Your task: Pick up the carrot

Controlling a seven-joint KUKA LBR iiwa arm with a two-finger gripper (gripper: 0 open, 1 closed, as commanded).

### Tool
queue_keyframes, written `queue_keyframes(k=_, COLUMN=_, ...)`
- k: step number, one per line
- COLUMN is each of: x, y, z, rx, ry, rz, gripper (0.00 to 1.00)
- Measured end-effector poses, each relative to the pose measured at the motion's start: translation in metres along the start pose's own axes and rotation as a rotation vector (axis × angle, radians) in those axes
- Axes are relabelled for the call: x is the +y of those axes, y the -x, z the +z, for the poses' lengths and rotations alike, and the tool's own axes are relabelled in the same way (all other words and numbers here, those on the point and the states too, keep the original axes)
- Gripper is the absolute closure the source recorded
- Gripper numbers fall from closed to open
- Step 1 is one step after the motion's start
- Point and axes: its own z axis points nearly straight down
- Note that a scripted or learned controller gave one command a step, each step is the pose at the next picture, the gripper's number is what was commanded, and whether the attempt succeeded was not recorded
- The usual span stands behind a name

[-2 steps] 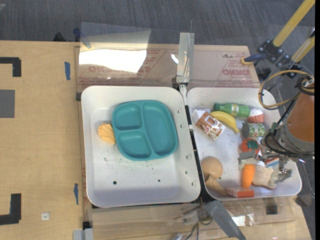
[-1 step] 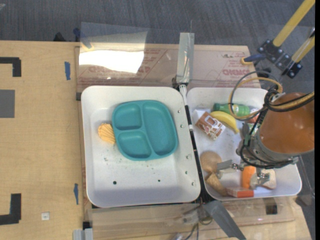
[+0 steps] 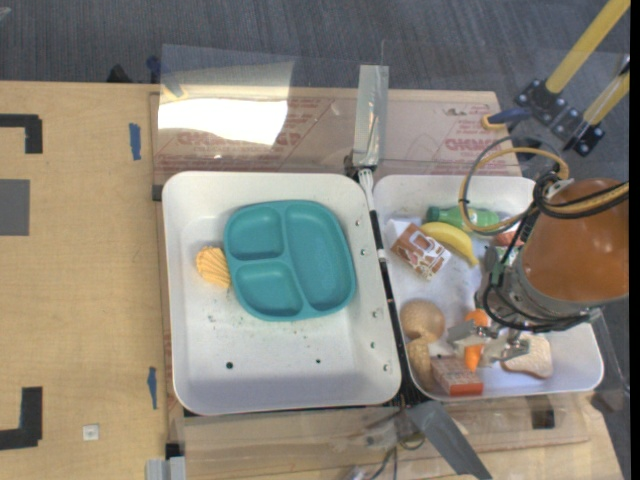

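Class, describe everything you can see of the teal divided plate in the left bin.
The teal plate is a rounded-square tray of what looks like smooth plastic, moulded into three compartments: two smaller on its left, one long on its right. It lies flat, slightly rotated, in the upper middle of the left bin. A tan shell-shaped toy rests against its left edge.

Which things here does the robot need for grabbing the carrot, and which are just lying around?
For the job:
small orange carrot
metal two-finger gripper

Just lying about:
teal divided plate
yellow banana
green bottle
tan scallop shell
brown-and-white carton
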Motion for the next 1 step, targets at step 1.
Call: queue_keyframes(k=1, x=0.0147, y=0.0367, z=-0.0889, rx=-0.003, ry=0.000, rz=-0.014, gripper=1.00)
